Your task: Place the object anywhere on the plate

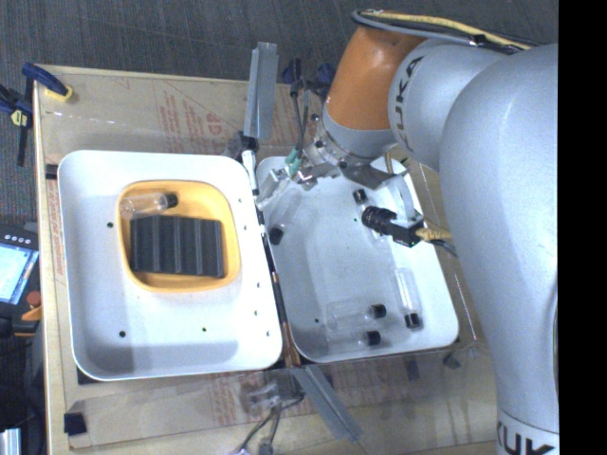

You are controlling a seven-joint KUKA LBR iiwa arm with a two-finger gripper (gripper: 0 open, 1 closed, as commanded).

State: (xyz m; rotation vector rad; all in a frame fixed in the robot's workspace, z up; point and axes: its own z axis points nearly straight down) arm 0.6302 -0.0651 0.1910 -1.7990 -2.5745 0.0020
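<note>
Two shallow white bins side by side on the bench [142, 102]. In the left bin [95, 330], a yellow plate [232, 216] with a dark ridged block [180, 245] across its middle. At the plate's far left corner, a clear tube [149, 200], lying on its side on the yellow surface, just beyond the ridged block's far edge and seemingly touching it; dark end pointing right.

Over the far left corner of the right bin [332, 254], the end effector [285, 173], hanging below the arm's orange band [365, 79]. Cannot tell whether open or closed: too blurred and cluttered there to judge. Well apart from the clear tube, with the bins' shared wall between.

Near the right bin's near right corner, several clear vials [406, 294] with black caps, lying flat. Just by the left wall of that bin, a small black piece [275, 235]. At the bench's far left corner, a blue and yellow clamp [47, 79].
</note>
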